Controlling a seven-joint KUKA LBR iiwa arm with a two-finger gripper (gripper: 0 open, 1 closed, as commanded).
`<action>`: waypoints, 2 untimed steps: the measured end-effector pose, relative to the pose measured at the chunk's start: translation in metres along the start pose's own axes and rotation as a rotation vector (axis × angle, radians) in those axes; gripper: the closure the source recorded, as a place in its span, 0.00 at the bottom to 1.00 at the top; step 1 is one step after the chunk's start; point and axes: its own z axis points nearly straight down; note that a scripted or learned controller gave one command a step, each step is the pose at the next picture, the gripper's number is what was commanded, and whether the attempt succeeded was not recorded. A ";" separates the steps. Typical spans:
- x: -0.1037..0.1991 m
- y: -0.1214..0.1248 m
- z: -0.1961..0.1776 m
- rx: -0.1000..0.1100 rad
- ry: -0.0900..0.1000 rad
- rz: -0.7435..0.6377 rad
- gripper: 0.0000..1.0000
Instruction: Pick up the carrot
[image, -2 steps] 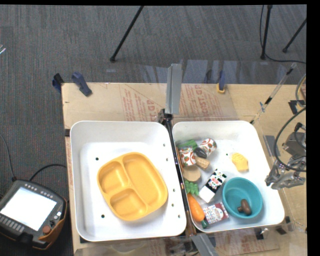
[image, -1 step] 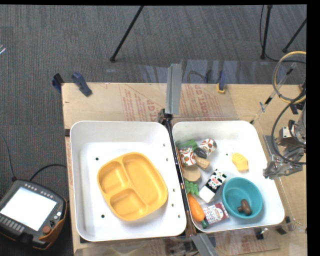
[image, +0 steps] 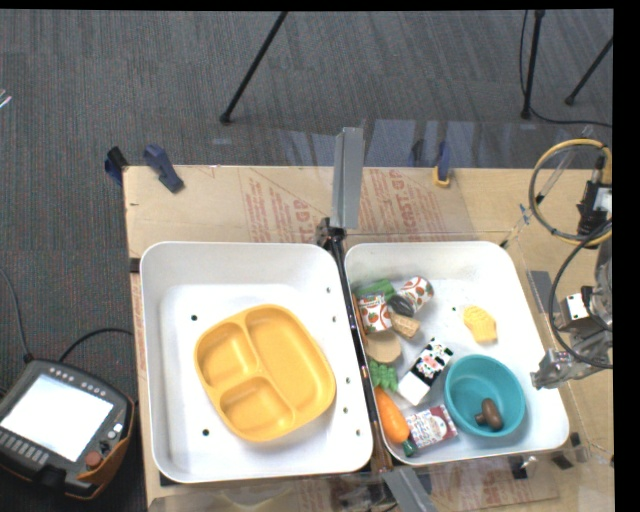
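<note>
Lower left of frame: a teach pendant (image: 60, 425) is sitting off the counter (image: 230, 205). The left bin (image: 165, 270) is carrying a yellow divided plate (image: 263, 371).

Lower centre: the carrot (image: 391, 415) is lying in the right bin (image: 500, 262), pressed against its left wall near the bottom corner, green top pointing up-frame. A small carton (image: 431, 427) is lying just beside it, a cow-print box (image: 427, 366) just above.

Risk, as I judge it: the wall and the carton are crowding the carrot, so descending fingers could be striking the rim or pinching the carton instead.

Right edge: the pincer (image: 562, 368) is hanging at the bin's rim beyond a teal bowl (image: 485, 397); whether released or clenched, I cannot tell.
</note>
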 end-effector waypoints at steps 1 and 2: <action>0.001 0.003 -0.014 0.002 -0.001 -0.427 1.00; -0.016 0.003 -0.026 0.001 -0.002 -0.866 1.00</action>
